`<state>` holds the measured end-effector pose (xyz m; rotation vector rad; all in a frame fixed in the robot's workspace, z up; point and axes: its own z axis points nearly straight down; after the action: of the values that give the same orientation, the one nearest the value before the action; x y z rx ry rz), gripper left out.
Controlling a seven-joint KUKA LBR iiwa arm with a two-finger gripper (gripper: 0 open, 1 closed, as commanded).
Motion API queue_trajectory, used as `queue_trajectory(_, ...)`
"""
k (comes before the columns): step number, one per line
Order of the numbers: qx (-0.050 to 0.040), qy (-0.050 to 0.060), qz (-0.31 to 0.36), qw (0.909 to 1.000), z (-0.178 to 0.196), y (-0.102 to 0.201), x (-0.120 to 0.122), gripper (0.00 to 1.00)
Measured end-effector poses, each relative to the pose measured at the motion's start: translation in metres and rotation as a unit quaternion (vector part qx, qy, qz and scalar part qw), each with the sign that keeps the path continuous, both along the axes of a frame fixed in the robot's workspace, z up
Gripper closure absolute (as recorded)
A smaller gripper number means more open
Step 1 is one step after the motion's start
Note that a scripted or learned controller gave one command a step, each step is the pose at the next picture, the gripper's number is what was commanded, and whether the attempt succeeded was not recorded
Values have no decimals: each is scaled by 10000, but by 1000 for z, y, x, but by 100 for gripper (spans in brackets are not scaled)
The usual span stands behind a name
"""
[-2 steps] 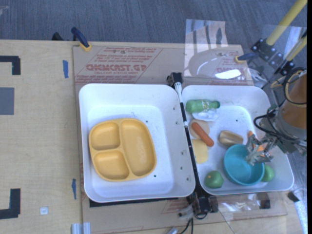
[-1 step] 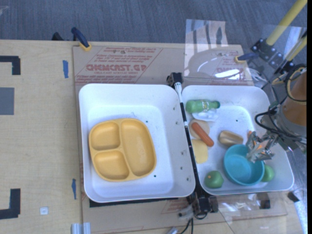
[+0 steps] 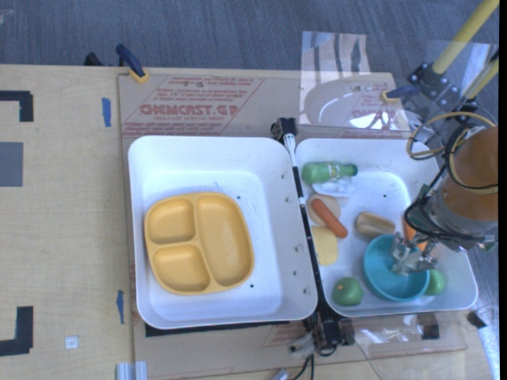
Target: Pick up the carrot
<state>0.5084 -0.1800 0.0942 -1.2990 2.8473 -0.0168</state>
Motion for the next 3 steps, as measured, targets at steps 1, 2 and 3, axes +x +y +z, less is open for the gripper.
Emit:
queue_trajectory(1,5,-42,-3,10000,11,2,3,100)
queue_trajectory(2,16,-72,-6,10000,21,4,5,100)
queue_trajectory(3,25,-108,-11,9999,32,6,7,100)
